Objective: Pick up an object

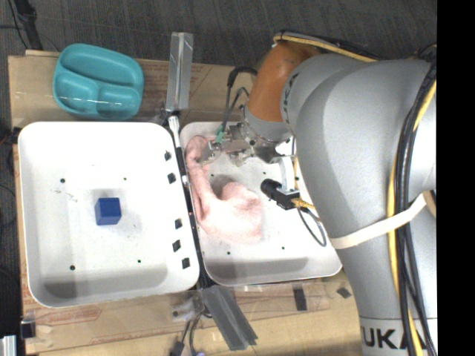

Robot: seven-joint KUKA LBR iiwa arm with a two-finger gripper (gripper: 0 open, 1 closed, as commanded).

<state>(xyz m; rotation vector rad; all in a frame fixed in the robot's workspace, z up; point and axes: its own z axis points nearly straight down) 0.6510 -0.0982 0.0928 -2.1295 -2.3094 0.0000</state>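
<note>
**Over the right bin: gripper low beside the pink cloth**

Over the right bin (pixel 297 262), camera view: gripper (pixel 231 145) sits low at the far end, just beside the upper edge of a pink cloth (pixel 230 202). Whether it grips anything, cannot tell; arm (pixel 356 139) masks the tool. Cloth soft, crumpled, folded in ridges against the bin's left wall. Best approach, I judge: pinch a raised fold, lift straight, avoid the wall. Left bin (pixel 44 162): small blue cube (pixel 108 211), hard-edged, alone. Teal moulded tray (pixel 98 80) on the bench beyond, glossy.
</note>
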